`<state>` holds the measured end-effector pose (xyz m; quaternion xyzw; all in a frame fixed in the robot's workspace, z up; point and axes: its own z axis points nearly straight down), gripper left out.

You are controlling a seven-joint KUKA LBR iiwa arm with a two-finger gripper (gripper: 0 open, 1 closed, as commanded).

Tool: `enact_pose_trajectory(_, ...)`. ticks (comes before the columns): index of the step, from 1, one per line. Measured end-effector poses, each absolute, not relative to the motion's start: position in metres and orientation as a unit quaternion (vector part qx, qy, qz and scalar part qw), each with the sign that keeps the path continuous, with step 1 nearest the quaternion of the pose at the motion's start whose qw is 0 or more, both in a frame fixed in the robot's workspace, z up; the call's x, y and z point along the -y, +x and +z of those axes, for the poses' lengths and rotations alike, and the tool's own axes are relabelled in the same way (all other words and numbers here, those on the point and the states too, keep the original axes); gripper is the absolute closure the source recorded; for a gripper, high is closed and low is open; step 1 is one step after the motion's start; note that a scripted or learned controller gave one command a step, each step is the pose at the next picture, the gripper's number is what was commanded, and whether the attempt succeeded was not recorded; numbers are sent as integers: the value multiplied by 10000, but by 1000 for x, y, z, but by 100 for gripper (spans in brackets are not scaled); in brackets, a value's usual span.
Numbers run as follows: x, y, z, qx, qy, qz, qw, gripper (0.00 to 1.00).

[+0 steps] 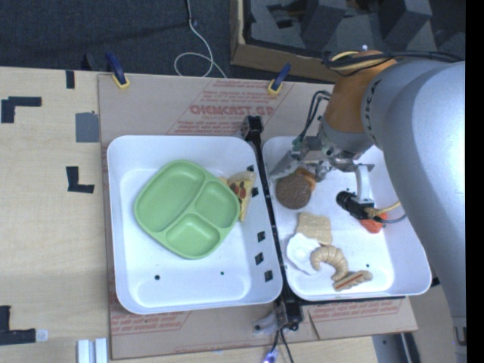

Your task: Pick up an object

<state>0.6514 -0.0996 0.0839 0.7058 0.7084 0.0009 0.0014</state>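
Gripper [302, 165] low over right bin [412, 267], poised directly above brown round food item [293, 193] near divider, evidently as pick target; grip state indeterminate from this angle; croissant [330, 259] and cracker [314, 226] lying apart nearer front.

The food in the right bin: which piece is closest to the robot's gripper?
The round brown cookie. It sits right under the gripper, while the cracker, croissant and hot dog lie farther toward the bin's front.
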Motion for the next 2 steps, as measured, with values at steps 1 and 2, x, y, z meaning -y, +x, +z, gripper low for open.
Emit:
enact_pose_trajectory(1,100,649,95,-7079,7063,-4,1,100)
enact_pose_trajectory(2,48,615,217,-7090,7052,39,33,100)
